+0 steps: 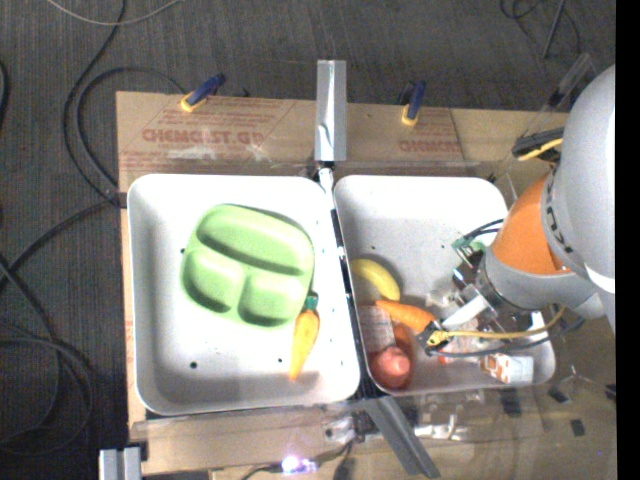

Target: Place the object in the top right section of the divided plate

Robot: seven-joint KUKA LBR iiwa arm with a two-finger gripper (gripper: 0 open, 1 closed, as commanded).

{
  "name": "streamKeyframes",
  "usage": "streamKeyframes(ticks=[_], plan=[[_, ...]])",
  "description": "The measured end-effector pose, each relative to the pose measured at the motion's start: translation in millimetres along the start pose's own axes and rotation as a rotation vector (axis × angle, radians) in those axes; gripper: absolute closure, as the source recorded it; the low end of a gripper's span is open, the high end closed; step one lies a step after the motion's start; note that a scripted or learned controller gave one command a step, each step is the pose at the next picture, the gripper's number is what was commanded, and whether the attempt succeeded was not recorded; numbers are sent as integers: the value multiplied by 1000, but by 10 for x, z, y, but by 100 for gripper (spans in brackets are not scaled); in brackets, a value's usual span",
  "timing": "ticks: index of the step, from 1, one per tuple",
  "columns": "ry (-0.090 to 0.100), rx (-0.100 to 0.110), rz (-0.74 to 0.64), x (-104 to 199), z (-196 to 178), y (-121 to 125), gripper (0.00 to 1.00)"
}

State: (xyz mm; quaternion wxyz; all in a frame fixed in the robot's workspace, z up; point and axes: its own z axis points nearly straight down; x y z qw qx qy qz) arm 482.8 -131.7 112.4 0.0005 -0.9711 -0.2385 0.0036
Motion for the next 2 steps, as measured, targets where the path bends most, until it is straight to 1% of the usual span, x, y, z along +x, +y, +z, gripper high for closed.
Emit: streamKeyframes(ticks=[1, 2], plan=[[14, 2, 274, -81, 229, 261, 0], [21, 52, 98, -197, 228, 532, 0]])
